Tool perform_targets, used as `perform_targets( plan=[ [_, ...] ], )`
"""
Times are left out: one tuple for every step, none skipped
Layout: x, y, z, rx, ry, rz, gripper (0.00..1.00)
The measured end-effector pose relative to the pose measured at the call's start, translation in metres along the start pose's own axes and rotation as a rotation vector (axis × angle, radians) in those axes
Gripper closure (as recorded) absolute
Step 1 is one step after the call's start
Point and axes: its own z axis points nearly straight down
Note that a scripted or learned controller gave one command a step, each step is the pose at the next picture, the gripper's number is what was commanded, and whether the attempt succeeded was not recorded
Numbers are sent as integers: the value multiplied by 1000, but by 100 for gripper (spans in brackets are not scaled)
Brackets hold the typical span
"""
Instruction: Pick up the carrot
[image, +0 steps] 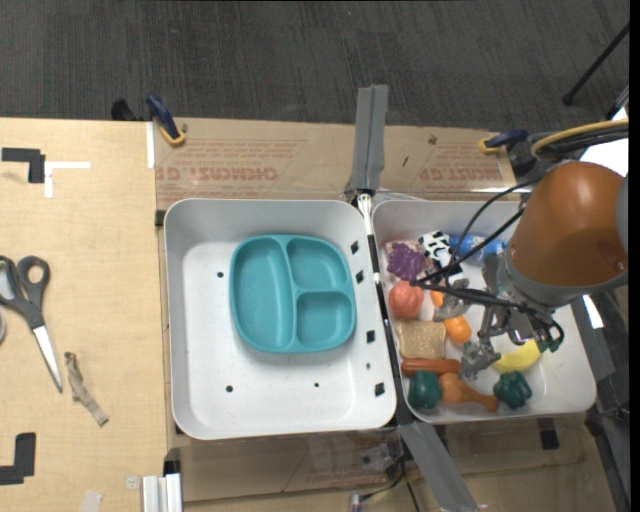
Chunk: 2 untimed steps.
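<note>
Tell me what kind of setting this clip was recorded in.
Likely a robotics lab bench: two white bins clamped over cardboard, toy food such as a carrot, and scissors beside tape marks.

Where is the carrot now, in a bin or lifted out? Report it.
In the bin: the carrot lies flat on the right bin's floor among other toys, below the pincer.

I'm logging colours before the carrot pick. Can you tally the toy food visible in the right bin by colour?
Orange or red: 4, including the carrot
Green: 2
Yellow: 1
Purple: 1
Tan: 1
Blue: 1
Black and white: 1
Total: 11 visible in the right bin; the arm hides part of it.
</note>
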Motion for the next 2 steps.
perform_targets(
  plan=[
    [-27,1,45,1,-2,48,0],
    [-29,1,34,2,-7,46,100]
  ],
)
